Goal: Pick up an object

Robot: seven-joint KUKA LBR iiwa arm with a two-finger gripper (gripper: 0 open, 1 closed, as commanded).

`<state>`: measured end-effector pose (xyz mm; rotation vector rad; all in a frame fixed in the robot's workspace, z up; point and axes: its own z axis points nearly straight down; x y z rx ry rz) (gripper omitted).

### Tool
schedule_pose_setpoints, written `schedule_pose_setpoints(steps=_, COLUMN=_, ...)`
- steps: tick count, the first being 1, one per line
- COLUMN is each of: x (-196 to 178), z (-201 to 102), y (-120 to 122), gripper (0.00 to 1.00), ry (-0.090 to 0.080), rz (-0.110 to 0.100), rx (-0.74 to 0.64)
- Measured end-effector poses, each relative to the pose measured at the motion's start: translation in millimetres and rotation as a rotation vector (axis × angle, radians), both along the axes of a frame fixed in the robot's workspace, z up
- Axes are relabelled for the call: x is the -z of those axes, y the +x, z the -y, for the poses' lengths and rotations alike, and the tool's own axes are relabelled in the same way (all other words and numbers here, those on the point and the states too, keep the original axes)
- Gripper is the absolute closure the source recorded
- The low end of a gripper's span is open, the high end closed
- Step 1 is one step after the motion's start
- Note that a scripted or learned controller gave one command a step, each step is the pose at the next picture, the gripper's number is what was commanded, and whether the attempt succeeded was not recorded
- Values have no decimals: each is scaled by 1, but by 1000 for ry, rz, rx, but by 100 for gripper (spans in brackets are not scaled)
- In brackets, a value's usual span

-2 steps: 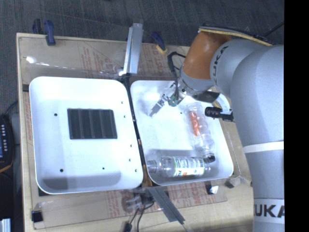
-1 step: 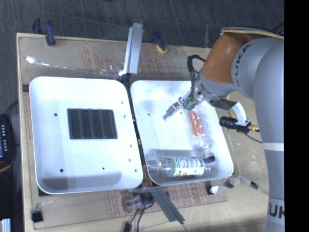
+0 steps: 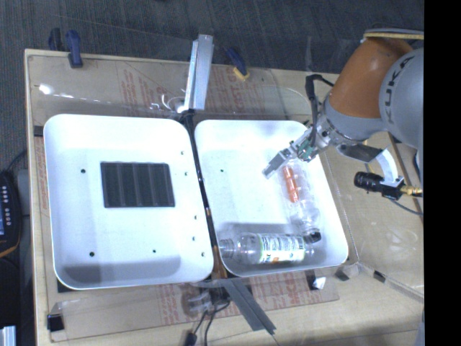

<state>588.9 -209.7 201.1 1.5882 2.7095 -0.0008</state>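
Nearest: clear plastic bottle [image 3: 268, 249] lying along front wall of right bin [image 3: 238, 146]. Behind it, second clear bottle w/ orange label [image 3: 294, 187], lengthwise. Pincer [image 3: 279, 161] hovers at its far end; can't tell how wide it's open. Left bin [image 3: 65, 143] has dark grate [image 3: 137, 184].

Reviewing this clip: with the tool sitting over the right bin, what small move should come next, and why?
Probably a short descent onto the small clear bottle with the orange label. The tool is just above that bottle's upper end in the right bin, with nothing visibly between its fingers. The larger clear bottle lies farther off, along the near wall, so the small bottle looks like the closer target.
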Motion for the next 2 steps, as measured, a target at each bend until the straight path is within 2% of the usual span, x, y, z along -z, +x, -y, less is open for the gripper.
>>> schedule_pose_setpoints(steps=1, x=24, z=-1, y=18, gripper=0, ry=0, rz=0, rx=-44)
schedule_pose_setpoints(steps=2, x=13, z=-2, y=19, gripper=100, ry=-1, rz=1, rx=-48)
